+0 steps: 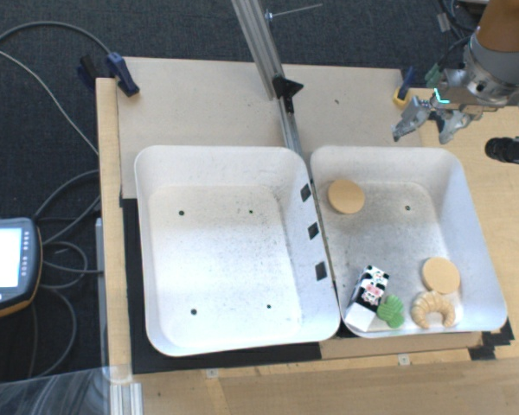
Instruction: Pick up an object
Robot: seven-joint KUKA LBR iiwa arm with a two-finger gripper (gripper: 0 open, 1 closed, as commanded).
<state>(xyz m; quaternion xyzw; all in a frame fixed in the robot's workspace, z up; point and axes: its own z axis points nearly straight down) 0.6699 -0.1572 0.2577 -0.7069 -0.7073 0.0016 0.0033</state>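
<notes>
**Operator:** With the fingers [413, 125] spread apart and nothing between them, what is the gripper's [430, 121] position?

**Technician:** It hangs above the counter [199, 102], just beyond the far rim of the right bin [471, 223], near that bin's far right corner. The grey wrist and orange band of the arm [502, 24] rise toward the upper right.

**Operator:** Where are the candidate objects?

**Technician:** All lie in the right bin. A round tan disc [346, 196] sits alone near the far left of the floor. A second tan disc [440, 275] lies near the front right, with a croissant-shaped piece [435, 309] just in front of it. A black-and-white carton [368, 296] and a green piece [390, 311] rest together against the front rim.

**Operator:** Recommended procedure?

**Technician:** Judged from this layout, select the far disc. Bring the gripper over the rim, centre it above the disc, descend straight with the fingers apart, and close only once they straddle it. The disc looks flat, so a shallow descent may slip off.

**Operator:** Clearances?

**Technician:** Bare floor surrounds that disc on all sides. The front cluster is crowded and sits close to the sloped wall. The left bin [216, 249] and the slanted metal post [259, 41] stand well apart from the approach path.
</notes>
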